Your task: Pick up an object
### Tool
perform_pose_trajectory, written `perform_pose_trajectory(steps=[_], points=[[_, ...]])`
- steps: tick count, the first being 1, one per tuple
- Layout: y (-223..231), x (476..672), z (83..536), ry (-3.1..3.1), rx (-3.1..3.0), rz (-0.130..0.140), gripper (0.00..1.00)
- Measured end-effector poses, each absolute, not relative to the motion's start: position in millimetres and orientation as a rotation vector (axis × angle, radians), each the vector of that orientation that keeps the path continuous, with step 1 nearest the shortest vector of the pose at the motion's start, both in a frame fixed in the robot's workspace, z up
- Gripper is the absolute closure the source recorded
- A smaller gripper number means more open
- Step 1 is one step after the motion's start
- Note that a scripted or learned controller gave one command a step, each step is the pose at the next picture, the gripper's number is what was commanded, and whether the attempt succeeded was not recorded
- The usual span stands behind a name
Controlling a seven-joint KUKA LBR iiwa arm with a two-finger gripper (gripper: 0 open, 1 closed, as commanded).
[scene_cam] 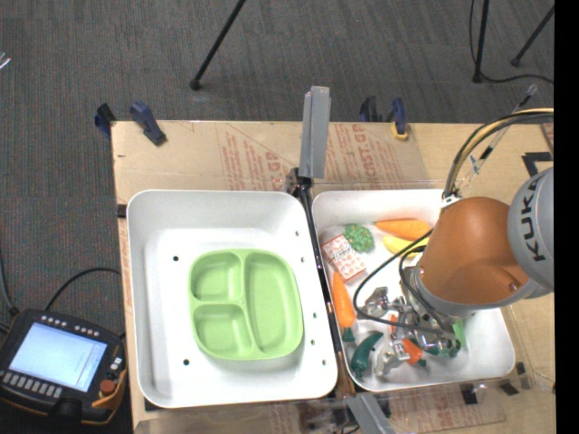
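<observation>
My gripper (pixel 409 344) hangs low over the front of the right bin (pixel 493 362), under the arm's orange band (pixel 470 253). Its metal fingers sit over a small orange and green toy (pixel 418 349). A dark green item (pixel 364 351) lies just left of the gripper. A long orange carrot (pixel 343 301) lies by the bin's left wall. Further back are a red and white packet (pixel 344 255), a green broccoli-like piece (pixel 359 236), another orange carrot (pixel 404 228) and a yellow piece (pixel 395 243). Nothing is seen lifted.
The left bin (pixel 154 242) holds a light green divided plate (pixel 245 305). A grey upright post (pixel 315 134) stands behind the divide between the bins. A teach pendant (pixel 59 362) lies on the floor at the left. Clamps (pixel 145 121) grip the bench's back edge.
</observation>
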State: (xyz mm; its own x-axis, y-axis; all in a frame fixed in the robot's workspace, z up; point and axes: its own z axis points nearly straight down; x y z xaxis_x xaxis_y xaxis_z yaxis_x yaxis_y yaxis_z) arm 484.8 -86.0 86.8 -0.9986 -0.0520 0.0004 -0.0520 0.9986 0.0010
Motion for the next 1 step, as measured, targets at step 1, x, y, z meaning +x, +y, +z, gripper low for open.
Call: perform_pose_trajectory(steps=[1], points=[[-83.6, 491.7, 87.1, -3.139, 0.16, 0.0, 0.0]])
